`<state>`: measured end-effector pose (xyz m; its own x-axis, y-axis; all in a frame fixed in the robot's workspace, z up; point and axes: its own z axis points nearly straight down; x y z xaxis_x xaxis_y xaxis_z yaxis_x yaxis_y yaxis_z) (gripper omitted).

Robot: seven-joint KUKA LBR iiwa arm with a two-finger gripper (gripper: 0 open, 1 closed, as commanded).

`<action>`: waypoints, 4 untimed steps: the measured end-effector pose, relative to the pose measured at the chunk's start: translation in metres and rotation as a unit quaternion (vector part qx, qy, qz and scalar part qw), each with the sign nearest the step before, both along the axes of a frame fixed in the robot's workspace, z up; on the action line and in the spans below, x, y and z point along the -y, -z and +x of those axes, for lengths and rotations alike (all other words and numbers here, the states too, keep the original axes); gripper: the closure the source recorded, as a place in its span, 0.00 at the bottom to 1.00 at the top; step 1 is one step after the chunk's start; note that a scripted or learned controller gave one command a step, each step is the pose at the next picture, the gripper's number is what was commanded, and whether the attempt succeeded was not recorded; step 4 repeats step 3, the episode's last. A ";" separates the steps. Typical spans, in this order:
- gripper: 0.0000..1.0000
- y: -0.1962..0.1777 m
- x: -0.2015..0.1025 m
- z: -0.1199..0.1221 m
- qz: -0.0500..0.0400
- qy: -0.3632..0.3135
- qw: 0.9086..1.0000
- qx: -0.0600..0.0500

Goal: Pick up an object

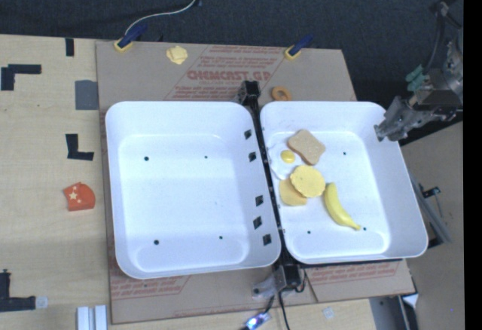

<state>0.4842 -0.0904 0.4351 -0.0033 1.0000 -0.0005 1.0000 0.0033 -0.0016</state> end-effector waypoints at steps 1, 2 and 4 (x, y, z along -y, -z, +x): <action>1.00 -0.106 -0.023 0.000 0.000 0.000 1.000 0.007; 0.00 -0.100 -0.022 0.000 0.000 0.001 1.000 0.001; 1.00 -0.110 -0.023 0.000 0.000 0.001 1.000 0.001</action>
